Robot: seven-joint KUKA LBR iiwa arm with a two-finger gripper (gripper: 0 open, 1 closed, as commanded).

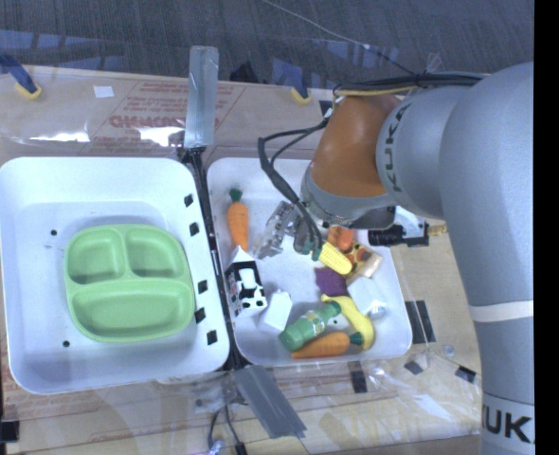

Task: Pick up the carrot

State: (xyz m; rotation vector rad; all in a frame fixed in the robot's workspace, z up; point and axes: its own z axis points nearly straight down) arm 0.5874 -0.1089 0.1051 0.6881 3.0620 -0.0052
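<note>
Counter with two white bins: left bin (14, 254) holds green tray (128, 282); right bin (398, 339) holds carrot (238, 222) at upper-left corner, lying free, jaws (278, 233) open just beside it, gripping nothing.

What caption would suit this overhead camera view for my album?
Grey arm's gripper hovers beside the carrot in the right bin; green tray sits left.

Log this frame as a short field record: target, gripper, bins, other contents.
target: carrot, lying near the right bin's left wall, green top pointing away from the camera
gripper: just right of the carrot, nothing seen between its fingers
left bin: holds a green divided tray
right bin: also holds a second carrot, green bottle, banana, corn cob, cow toy
</note>
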